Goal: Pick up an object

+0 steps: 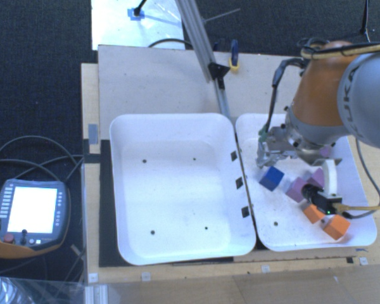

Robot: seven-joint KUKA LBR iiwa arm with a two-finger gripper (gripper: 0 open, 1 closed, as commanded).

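Note:
In the right bin [285,236] lie several small blocks. A blue cube [272,178] sits near the bin's left wall. Right of it is a purple block [297,188]. Two orange blocks [314,214] [337,227] lie toward the front right. My gripper [266,156] hangs low over the bin's left half, just above and behind the blue cube. Nothing shows held in it. The wrist and arm hide the back right part of the bin.
The left bin [123,189] stands beside the right one, with a shared wall between them. A slanted metal pole [199,37] rises behind the bins. A teach pendant [28,217] lies on the floor at the left.

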